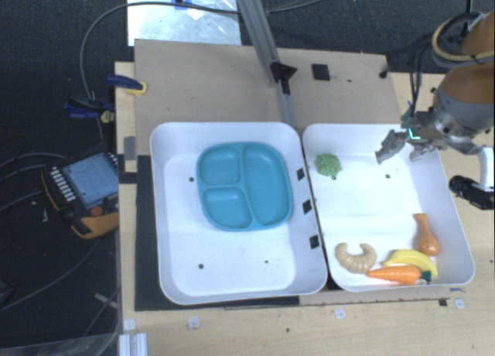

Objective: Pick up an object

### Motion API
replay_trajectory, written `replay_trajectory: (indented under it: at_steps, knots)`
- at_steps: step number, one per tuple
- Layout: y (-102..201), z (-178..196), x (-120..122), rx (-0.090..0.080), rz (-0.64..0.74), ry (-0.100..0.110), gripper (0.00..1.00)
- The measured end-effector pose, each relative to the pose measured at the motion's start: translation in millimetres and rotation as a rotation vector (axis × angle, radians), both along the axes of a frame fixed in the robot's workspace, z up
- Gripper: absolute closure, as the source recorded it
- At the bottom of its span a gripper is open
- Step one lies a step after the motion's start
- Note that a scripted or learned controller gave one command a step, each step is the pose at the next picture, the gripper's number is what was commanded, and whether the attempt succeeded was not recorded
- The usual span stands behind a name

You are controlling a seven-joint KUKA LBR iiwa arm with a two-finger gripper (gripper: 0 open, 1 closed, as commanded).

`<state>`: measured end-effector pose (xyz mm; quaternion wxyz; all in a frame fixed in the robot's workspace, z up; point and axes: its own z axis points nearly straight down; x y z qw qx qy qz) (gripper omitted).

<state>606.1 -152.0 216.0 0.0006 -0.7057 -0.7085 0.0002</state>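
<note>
Arm [464, 76] hovering over the right bin [363, 200], nothing grabbed yet

Gripper [402, 144] is hanging spread and empty at the far edge; the broccoli [328, 164] is sitting nearby, carrot [396, 273] pile's jammed in the near corner, so it's probably risking a wall bump there.

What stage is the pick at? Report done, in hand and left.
Done: nothing is lifted. The broccoli, croissant, carrot, banana and orange pear-shaped piece all lie in the right bin. In hand: the end effector sits over that bin's upper right part with no object between its fingers. Left: descend onto one item, grip it and lift.
</note>
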Motion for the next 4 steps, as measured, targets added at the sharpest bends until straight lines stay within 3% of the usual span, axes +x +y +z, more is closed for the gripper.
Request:
replay_trajectory:
  at_steps: [1, 3, 4]
  knots:
    - [0.0, 1.5, 0.8, -0.001, 0.001, -0.003, 0.00]
    - [1.9, -103.2, -3.1, -0.001, -0.003, 0.001, 0.00]
    - [1.8, -131.1, -1.6, -0.001, -0.004, -0.004, 0.00]
